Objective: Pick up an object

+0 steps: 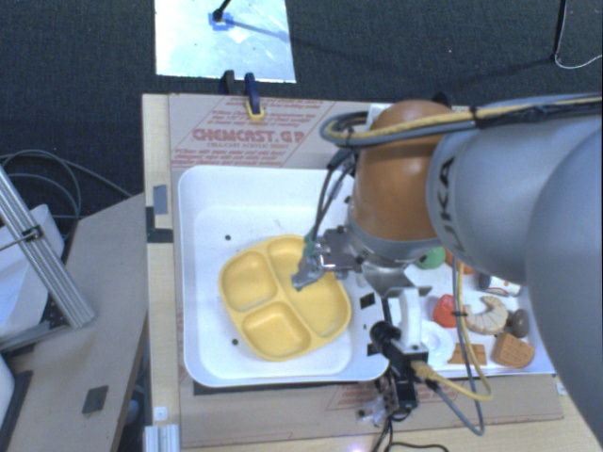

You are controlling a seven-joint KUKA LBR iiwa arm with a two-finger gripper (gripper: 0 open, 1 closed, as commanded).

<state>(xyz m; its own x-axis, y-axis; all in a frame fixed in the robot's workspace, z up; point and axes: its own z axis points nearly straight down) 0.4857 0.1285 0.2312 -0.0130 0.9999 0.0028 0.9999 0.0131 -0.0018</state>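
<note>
— Jaws of my gripper (306, 273): I cannot tell their state from above.
— And the object?
— My gripper sits at the right edge of the yellow divided plate (281, 298) in the left bin (203, 252). Nothing is lifted, I judge; grasping remains.

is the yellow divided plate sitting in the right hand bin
No, the yellow divided plate lies in the left bin, while the right bin holds the small food-like items.

Printed in red on the brown cardboard sheet (247, 130) just behind the left white bin (203, 215): "CHEMCAST G P", last letters unclear; smaller lines around it illegible.
</note>
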